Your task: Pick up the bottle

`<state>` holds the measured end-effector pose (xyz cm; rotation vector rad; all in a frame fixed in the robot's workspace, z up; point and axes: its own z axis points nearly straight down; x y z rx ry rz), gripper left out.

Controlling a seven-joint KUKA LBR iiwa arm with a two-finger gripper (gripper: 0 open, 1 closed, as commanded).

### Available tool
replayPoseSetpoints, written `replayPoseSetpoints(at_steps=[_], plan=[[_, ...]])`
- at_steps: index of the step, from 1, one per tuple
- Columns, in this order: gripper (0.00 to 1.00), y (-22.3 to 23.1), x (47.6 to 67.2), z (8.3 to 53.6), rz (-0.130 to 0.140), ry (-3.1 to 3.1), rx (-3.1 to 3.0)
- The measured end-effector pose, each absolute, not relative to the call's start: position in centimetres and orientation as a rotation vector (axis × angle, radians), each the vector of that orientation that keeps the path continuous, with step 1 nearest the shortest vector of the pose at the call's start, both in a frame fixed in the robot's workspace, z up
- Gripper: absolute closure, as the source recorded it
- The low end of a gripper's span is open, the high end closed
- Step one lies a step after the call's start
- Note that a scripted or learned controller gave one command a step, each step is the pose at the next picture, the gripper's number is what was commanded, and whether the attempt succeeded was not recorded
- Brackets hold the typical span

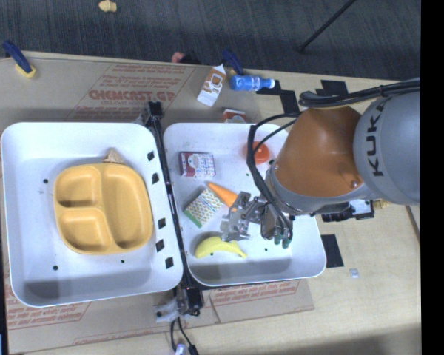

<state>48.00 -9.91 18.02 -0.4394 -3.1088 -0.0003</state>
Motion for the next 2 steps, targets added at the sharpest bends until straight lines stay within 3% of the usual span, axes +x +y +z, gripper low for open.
replayPoseSetpoints(at_steps=[1, 2], plan=[[1.00, -12.8, 47.7, 24.5, 0.002, -3.144, -0.009], [1.00, -21.0, 47.7, 24.1, 0.003, -3.133, -0.249]])
